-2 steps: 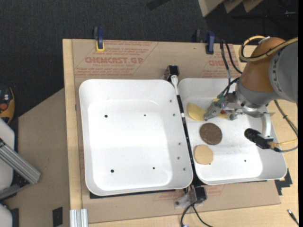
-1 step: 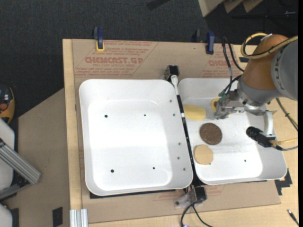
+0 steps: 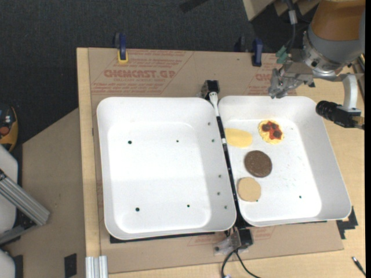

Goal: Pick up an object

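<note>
- Brown board-covered tabletop [image 3: 162, 74] against a dark floor, carrying 2 shallow white bins side by side: left bin [image 3: 107, 155] and right bin [image 3: 331, 172].
- Lying in the right bin, toward its left wall: 4 flat pieces, namely a pale yellow oval [image 3: 239, 137], a topped yellow disc [image 3: 271, 131] with red and dark bits on it, a dark brown disc [image 3: 258, 163] and a tan disc [image 3: 249, 189].
- Hanging over the far rim of the right bin: tool [image 3: 282, 90], apart from every piece, with nothing visibly in its hold. Cannot tell how far open; too small and blurred.
- Step in hand, by judgement: approach, ahead of any descent, with no piece lifted yet.
- Next move probably calls for shifting toward the near side and dropping onto 1 piece. Topped yellow disc nearest, and clear of the walls.
- Likely trouble: thin pieces flat on the bin floor, offering little edge to pinch. Oval and tan disc just beside the dividing wall, brown and tan discs close together.
- Around: blue clamps [image 3: 121, 45] at the board's far edge, black clip [image 3: 210, 88] where the bins meet.
</note>
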### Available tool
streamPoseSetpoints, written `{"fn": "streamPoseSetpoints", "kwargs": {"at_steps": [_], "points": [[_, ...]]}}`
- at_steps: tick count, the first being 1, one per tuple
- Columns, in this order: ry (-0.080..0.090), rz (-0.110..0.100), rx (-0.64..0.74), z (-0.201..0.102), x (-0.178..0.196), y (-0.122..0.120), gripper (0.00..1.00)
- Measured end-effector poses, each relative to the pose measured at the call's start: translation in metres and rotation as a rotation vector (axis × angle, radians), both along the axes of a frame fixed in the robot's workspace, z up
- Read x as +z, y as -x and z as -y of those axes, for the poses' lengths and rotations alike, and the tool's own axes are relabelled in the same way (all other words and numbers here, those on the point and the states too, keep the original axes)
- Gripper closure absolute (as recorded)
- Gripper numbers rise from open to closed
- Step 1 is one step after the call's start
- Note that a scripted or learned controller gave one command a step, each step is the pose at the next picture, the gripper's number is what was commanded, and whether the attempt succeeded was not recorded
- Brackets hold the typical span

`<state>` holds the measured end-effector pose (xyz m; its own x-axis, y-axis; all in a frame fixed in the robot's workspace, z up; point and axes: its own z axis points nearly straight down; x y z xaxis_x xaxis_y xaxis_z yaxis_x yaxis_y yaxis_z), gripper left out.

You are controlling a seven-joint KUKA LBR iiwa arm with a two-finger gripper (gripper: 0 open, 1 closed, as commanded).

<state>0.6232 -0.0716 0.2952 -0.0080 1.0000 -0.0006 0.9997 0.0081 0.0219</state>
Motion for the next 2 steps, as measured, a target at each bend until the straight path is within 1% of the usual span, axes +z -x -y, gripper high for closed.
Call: {"fn": "streamPoseSetpoints", "kwargs": {"at_steps": [1, 2], "points": [[-0.004, -0.028, 0.001, -0.086, -0.061, -0.014, 1.00], [-0.002, -0.013, -0.002, -0.137, -0.005, -0.045, 1.00]]}}
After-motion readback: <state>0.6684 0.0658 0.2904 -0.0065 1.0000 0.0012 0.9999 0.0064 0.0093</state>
